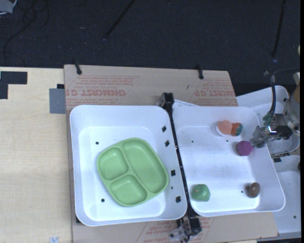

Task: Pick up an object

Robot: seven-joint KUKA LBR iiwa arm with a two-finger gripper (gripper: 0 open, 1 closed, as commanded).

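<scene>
The bench (25, 151) carries a sheet of brown cardboard (142, 87), and two shallow white bins sit side by side on that sheet.

The left bin (86, 120) holds one item: a green plate (133, 171) with three compartments. The plate lies flat on the bin floor, turned at an angle to the bin walls.

The right bin (218, 161) holds four small objects, all well apart from the plate:
- An orange and white object (225, 127) lies near the far wall, with a green and orange piece (236, 129) touching its right side.
- A purple ball (243, 148) rests near the right wall, below and to the right of the orange object.
- A green block (200, 192) sits near the front wall, close to the divider between the two bins.
- A brown ball (252, 189) lies in the front right corner area.

The gripper (261, 137) is positioned at the right rim of the right bin, just beside the purple ball and on its right. Nothing is visible between its fingers. The view is too small and cluttered at that point to tell whether the gripper is spread or closed, or whether it touches the ball.

Black cables (273, 29) run across the dark floor (157, 19) beyond the bench.
</scene>
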